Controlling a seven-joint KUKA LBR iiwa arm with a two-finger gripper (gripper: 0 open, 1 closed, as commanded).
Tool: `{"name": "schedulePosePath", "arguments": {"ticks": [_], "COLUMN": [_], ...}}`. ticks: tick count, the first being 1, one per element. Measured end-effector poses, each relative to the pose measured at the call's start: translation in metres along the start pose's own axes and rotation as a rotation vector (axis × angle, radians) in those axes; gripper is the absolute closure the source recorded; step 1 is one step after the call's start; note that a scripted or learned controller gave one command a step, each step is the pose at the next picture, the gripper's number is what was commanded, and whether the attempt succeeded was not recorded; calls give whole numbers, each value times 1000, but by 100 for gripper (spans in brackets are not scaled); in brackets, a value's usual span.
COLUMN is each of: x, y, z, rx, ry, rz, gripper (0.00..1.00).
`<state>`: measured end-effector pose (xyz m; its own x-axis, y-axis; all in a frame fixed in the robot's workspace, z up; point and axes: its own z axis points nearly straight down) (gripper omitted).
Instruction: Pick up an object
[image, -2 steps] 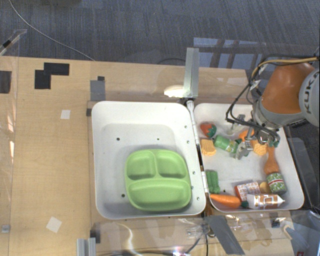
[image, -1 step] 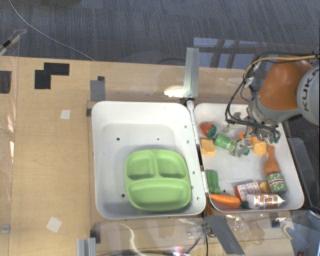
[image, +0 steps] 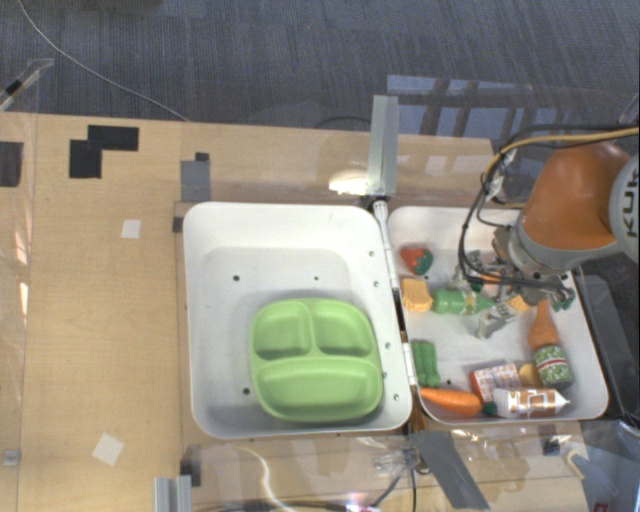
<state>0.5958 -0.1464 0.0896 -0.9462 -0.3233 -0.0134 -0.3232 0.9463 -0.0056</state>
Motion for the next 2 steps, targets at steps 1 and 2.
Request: {"name": "schedulePosePath", "arguments": {"ticks": [1,2], "x": [44,-22], "y": [8,29], "z": [-2,-5], "rx": [1,-4], "ry": [-1,2], "rz": [-9,119], "gripper": [0,0]}}
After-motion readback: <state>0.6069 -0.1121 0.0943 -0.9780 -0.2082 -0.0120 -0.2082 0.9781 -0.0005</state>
